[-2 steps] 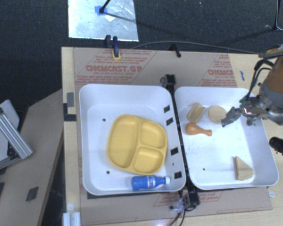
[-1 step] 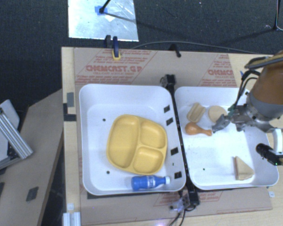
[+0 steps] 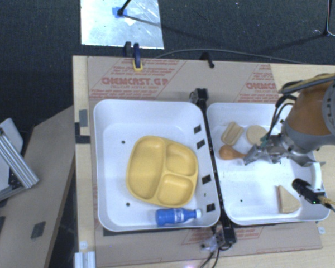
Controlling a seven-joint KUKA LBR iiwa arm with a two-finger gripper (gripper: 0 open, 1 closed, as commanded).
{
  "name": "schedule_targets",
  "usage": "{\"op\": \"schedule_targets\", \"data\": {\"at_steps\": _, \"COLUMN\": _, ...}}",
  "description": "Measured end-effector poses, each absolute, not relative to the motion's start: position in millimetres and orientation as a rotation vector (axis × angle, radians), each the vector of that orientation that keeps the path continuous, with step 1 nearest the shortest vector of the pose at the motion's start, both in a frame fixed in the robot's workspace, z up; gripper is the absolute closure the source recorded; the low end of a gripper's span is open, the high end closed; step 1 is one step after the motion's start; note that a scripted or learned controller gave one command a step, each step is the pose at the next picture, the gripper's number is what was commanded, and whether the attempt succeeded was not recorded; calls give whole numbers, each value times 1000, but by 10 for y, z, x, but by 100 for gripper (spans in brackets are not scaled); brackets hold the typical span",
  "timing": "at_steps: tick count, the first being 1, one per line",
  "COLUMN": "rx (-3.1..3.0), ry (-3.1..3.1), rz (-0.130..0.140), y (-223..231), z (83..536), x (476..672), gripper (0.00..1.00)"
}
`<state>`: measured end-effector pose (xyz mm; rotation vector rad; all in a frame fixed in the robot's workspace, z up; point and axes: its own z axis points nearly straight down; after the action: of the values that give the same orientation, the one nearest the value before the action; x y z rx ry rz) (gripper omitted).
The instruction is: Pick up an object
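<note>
the gripper [image 3: 251, 158] hangs low in the right bin [image 3: 251, 205], its tip just beside a small orange-brown piece [image 3: 229, 152]; whether the fingers are spread or pressed together cannot be told, and nothing is seen between them. near it lie two tan bread-like pieces [image 3: 232, 133] [image 3: 255, 133], and a tan wedge [image 3: 287, 200] sits by the near right corner. the arm [image 3: 315, 119] reaches in from the right, bent down over the bin. the left bin [image 3: 111, 149] holds a yellow divided plate [image 3: 162, 169] and a blue bottle [image 3: 176, 216] lying on its side. both bins rest on a cardboard-covered bench [image 3: 156, 77] above dark floor [image 3: 33, 38].
</note>
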<state>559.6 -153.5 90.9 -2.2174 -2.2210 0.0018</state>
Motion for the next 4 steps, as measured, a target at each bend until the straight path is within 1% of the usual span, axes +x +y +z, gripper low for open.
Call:
{"op": "schedule_targets", "data": {"at_steps": 1, "rx": -2221, "ry": -2226, "rz": -2, "y": -1543, "z": 1043, "x": 5607, "gripper": 100}}
{"op": "schedule_targets", "data": {"at_steps": 2, "rx": -2222, "ry": -2229, "rz": -5, "y": -1586, "z": 1492, "x": 5661, "gripper": 100}}
{"op": "schedule_targets", "data": {"at_steps": 4, "rx": -2222, "ry": -2230, "rz": -5, "y": -1671, "z": 2398, "x": 5652, "gripper": 100}}
